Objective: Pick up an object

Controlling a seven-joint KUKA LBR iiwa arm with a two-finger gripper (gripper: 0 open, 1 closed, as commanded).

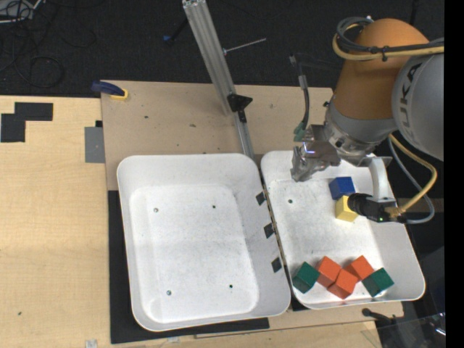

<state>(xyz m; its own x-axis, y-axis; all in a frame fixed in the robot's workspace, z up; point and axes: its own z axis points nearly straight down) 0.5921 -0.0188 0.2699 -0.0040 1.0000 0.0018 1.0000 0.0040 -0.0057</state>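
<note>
Pincer grip unreadable; blue cube sits just beside it, so descending risks nudging it away.

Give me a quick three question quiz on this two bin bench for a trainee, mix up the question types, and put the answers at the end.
1. True or false: the blue block lies in the left bin.
2. Multiple choice: which block sits closest to the yellow block? A) a green block B) the blue block C) an orange block
3. Short answer: where is the hand relative to the right bin?

Key
1. False. It lies in the right bin, at the far end.
2. B. The blue block is just beyond it; the green blocks and orange blocks are clustered at the near end.
3. Over its far end, left of the blue block.
</note>
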